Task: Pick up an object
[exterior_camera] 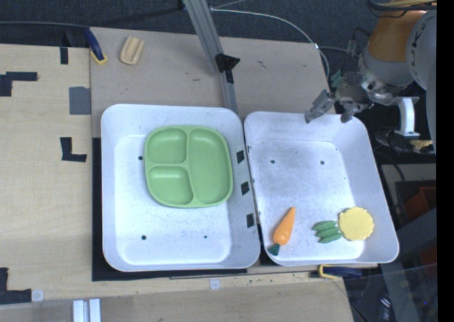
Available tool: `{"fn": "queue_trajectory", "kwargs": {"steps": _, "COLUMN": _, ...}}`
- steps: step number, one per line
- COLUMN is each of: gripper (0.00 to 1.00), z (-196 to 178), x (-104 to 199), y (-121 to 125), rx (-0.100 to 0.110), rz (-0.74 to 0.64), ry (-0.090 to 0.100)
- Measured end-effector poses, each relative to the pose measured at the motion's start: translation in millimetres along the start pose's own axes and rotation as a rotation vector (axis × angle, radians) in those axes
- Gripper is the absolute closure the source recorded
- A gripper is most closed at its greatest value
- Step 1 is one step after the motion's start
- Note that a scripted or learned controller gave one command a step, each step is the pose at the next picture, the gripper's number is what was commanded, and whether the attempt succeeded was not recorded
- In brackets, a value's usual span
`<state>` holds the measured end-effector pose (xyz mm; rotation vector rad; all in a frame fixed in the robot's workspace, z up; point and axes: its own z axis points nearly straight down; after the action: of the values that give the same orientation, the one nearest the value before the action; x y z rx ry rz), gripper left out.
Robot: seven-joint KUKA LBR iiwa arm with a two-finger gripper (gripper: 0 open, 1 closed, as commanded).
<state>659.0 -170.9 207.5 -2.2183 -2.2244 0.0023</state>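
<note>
In the right bin [355, 143] lie three small toys near the front edge: an orange carrot [284, 225], a green pea pod [326, 230] and a yellow round piece [356, 223] touching the pod. My gripper [329, 108] hangs over the bin's far right rim, well away from the toys. Its two dark fingers are spread apart with nothing between them. The left bin [120, 242] holds a green divided plate [189, 166].
A slanted metal pole [206, 26] rises behind the bins. A tan block [131, 50] and a yellow-blue item [95, 47] lie on the bench at the back left. Cables run behind the right bin.
</note>
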Motion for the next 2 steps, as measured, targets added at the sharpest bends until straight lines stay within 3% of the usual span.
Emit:
{"fn": "queue_trajectory", "kwargs": {"steps": 1, "gripper": 0.0, "z": 0, "x": 0, "y": 0, "rx": 0.0, "rz": 0.0, "ry": -0.001}}
{"fn": "queue_trajectory", "kwargs": {"steps": 2, "gripper": 0.0, "z": 57, "x": 11, "y": -2, "rx": 0.005, "rz": 0.001, "ry": 0.001}}
